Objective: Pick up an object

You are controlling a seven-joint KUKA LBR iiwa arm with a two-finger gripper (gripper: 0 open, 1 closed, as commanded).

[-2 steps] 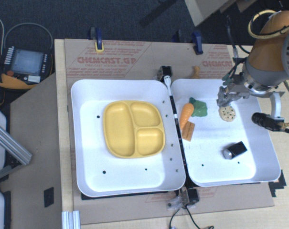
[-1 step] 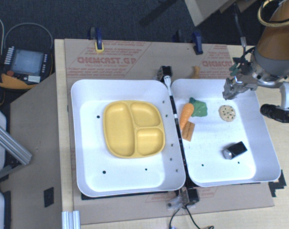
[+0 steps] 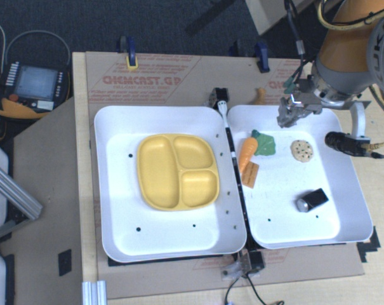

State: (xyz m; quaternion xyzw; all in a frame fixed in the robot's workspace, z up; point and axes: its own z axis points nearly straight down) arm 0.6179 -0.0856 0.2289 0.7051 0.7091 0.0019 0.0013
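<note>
In the right bin (image 3: 344, 215) lie an orange carrot (image 3: 247, 152), a green leafy piece (image 3: 264, 144) beside it, a small brown block (image 3: 250, 174) below the carrot, a round cookie (image 3: 301, 150), and a black-and-silver object (image 3: 312, 200). My gripper (image 3: 288, 119) hangs over the bin's far part, above and left of the cookie and to the right of the green piece. Nothing shows between its fingers.
The left bin (image 3: 115, 202) holds a yellow divided plate (image 3: 178, 170). A black cylindrical part (image 3: 347, 143) juts in at the right bin's right side. Blue clamps (image 3: 132, 51) sit at the board's far edge. A pendant (image 3: 34, 84) lies far left.
</note>
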